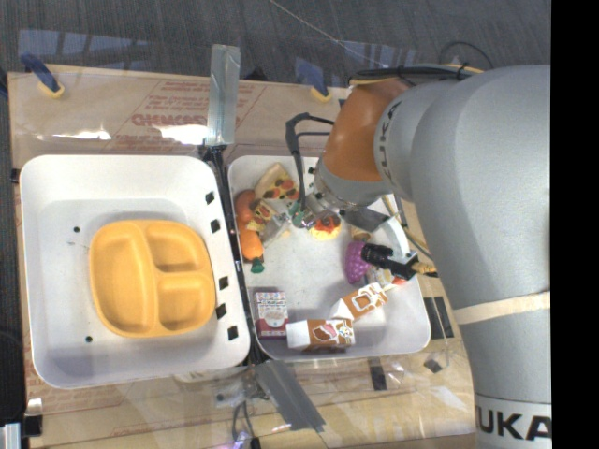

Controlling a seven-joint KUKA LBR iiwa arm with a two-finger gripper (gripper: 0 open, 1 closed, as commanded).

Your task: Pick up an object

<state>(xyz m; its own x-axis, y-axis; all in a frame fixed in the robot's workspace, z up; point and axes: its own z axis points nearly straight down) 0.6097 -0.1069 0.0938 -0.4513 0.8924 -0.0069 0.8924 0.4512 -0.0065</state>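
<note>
Your jaws [309,215] sit low in the right bin [412,330], their state not discernible; pizza slice [277,184], carrot [251,242] and purple grapes [356,262] crowd them; yellow tray [150,276] occupies the left bin [56,181]; arm [487,232] reads "KUKA".

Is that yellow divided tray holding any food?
Empty: the yellow tray shows bare compartments; it sits alone in the left bin.
</note>
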